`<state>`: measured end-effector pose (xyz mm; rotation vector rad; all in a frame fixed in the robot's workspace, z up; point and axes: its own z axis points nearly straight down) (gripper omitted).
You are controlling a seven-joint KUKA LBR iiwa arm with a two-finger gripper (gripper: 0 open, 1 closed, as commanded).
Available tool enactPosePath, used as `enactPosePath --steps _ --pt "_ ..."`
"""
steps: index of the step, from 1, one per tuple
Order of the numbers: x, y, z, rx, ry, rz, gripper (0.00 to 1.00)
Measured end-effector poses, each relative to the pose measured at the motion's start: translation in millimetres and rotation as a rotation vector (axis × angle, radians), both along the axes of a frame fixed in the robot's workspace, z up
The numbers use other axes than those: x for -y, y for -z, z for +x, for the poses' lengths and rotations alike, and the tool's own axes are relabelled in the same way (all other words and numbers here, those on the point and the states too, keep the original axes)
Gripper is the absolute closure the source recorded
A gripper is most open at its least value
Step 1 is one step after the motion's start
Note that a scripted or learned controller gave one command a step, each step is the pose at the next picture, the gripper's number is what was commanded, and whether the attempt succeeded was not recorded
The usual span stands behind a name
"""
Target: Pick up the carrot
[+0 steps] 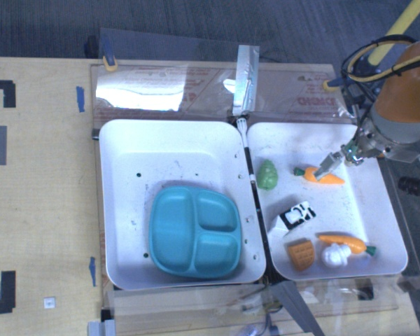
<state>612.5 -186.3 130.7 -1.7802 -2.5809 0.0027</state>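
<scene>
A small orange carrot [326, 178] with a green top pointing left lies in the upper part of the right bin [388, 208]. My gripper [326, 167] reaches in from the right and its tip sits right at the carrot's upper side, touching or just above it. A second, longer orange carrot-like piece [343, 243] with a green end lies near the bin's front edge.
The right bin also holds a green round item [267, 175], a black-and-white object [297, 215], a brown block [301, 254] and a white lump [336, 257]. A teal divided plate [194, 232] lies in the left bin [126, 159]. Cables hang by the arm at upper right.
</scene>
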Motion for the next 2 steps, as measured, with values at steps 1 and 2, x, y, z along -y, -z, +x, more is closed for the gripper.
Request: enactPosePath --steps 1,2 --pt "-10.4 44.0 -1.4 0.010 0.110 -0.003 0.00" --pt "-9.7 31.4 0.6 0.017 0.110 -0.004 1.00"
